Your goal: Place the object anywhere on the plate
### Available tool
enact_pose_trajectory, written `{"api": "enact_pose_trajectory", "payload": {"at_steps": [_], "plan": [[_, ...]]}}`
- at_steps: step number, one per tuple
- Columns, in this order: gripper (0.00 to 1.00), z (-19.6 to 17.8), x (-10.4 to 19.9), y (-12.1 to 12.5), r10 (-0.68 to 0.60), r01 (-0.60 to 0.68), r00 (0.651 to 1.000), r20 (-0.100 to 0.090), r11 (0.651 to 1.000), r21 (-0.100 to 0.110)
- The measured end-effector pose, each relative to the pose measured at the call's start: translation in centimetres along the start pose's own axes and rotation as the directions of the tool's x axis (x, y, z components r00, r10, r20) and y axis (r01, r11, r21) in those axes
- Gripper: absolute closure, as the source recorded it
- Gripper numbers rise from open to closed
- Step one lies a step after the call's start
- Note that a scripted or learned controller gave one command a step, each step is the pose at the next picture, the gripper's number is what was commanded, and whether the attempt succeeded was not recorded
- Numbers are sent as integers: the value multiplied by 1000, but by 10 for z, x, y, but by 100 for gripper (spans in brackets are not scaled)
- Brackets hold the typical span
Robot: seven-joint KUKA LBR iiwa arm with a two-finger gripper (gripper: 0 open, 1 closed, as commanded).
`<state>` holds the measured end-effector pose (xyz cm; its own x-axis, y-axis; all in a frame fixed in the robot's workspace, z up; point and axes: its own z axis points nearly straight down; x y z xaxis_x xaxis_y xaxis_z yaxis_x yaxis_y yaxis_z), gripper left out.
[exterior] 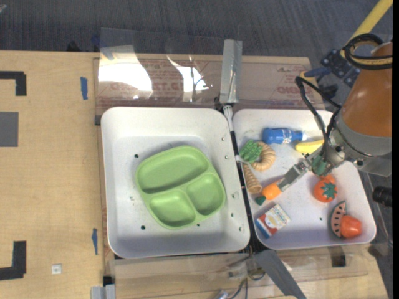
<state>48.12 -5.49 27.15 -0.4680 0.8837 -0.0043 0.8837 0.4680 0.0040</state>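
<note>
Over the right bin (368, 220), gripper (298, 172) poised low above toy carrot (269, 192); finger spread impossible to tell. Likely light, rigid, slick plastic; best pinched across its middle. Green plate (181, 185) waiting left.

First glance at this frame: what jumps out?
The bright green divided plate sits alone in the left bin. The right bin is crowded with small toys: a blue bottle, a tomato, a carrot and a small carton. The grey and orange arm reaches in from the right, its tool low among them.
</note>
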Motion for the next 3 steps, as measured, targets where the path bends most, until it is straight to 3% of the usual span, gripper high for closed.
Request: {"api": "enact_pose_trajectory", "payload": {"at_steps": [3], "plan": [[0, 0, 0, 0, 0, 0, 1000, 0, 1000, 0]]}}
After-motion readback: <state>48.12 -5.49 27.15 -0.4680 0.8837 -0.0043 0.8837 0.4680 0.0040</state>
